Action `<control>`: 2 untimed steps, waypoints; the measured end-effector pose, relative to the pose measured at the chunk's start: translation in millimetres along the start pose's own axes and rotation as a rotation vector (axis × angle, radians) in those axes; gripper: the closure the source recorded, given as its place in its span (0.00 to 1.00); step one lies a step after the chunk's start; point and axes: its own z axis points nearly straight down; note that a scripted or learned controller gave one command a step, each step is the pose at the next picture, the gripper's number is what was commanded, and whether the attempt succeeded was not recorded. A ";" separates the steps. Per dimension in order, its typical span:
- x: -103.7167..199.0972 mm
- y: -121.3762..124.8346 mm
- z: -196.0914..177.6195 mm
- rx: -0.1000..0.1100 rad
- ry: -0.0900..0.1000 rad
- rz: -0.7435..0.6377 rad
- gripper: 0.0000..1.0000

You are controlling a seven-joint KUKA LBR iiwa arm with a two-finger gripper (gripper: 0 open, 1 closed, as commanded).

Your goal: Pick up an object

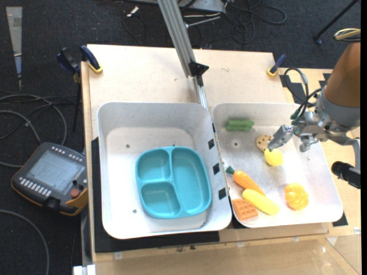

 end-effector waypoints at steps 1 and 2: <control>-0.1 0.1 -0.1 -0.001 0.000 0.001 0.00; -6.4 -7.5 49.4 0.005 0.000 0.003 0.00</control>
